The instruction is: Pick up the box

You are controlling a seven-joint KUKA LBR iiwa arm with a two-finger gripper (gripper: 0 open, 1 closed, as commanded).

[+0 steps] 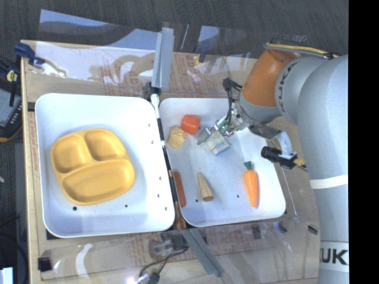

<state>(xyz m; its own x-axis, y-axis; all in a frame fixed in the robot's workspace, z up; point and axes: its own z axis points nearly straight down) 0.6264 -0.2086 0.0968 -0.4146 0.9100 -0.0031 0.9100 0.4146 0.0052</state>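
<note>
Contact with the target looks to be the step in hand: the two-finger gripper [218, 132] is seen down in the right-hand shallow white bin [269, 209], right at the small printed cardboard box in pale blue and white [219, 144]. The box lies tilted near the middle of that bin, just below the fingertips and touching or nearly touching them. Whether the fingers are apart or closed cannot be told from this slant, and no grip on the box can be confirmed.

The grey arm with its orange band [263, 81] is reached in from the right, wrist bent downward and inward over the bin's upper half.

Crowding is noted around the target: a small orange-red block [190, 123] sits just up-left, a tan crumbly chunk [176, 137] lies to the left, and a beige cone-shaped piece [205, 187] rests below. An orange toy carrot with a green top [251, 186] lies well apart to the right, and a red-brown stick [179, 189] is pressed along the bin's left wall.

A firm closure across the box's narrow sides would be called for next, then a straight lift. The yellow divided plate [92, 165] in the left white bin [44, 218] is uninvolved.
</note>
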